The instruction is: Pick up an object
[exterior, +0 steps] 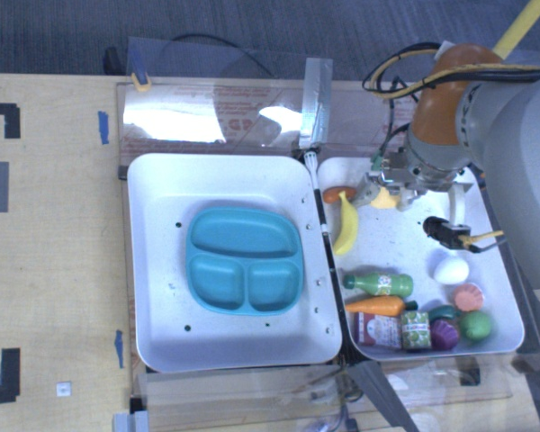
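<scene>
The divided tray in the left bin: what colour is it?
Light blue tray, seen clearly in the camera view.

Right bin [513, 327] contents: a yellow banana [346, 228] lying lengthwise by the left wall, a small orange piece [336, 194] at its top end. Green bottle [379, 283] on its side, orange carrot [375, 306] just below it. White egg [450, 270] (right side), pink ball [469, 297], purple item [445, 334], green ball [476, 326], red carton [379, 330] along the front wall.

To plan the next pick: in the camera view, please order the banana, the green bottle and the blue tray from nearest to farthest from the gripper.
From the gripper:
1. Banana, just left and below, right bin.
2. Green bottle, lower, mid right bin.
3. Blue tray, left bin.
</scene>
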`<state>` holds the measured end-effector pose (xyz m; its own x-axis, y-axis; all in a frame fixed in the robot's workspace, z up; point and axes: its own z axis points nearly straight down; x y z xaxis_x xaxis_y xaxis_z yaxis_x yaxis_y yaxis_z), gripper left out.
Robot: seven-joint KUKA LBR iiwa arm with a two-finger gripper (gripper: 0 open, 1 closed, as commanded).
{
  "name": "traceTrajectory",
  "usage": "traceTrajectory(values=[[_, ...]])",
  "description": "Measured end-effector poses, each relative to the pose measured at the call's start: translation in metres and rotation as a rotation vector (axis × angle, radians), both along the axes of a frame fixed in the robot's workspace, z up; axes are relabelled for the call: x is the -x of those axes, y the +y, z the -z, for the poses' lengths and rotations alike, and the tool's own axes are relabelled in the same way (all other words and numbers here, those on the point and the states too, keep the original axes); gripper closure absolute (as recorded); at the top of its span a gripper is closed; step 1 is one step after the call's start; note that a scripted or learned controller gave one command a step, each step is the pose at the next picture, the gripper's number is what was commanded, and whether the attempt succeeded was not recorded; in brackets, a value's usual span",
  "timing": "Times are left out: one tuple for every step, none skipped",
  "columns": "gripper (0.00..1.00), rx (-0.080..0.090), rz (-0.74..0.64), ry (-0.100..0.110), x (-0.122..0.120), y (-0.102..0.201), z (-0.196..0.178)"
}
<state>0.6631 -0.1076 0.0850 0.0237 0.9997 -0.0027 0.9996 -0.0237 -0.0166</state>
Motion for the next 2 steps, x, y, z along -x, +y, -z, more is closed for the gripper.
traceTrajectory(values=[[0.00, -0.003, -0.014, -0.020, 0.0752, 0.0148, -0.0020], [0.00, -0.003, -0.014, -0.020, 0.0750, 0.0148, -0.0020]])
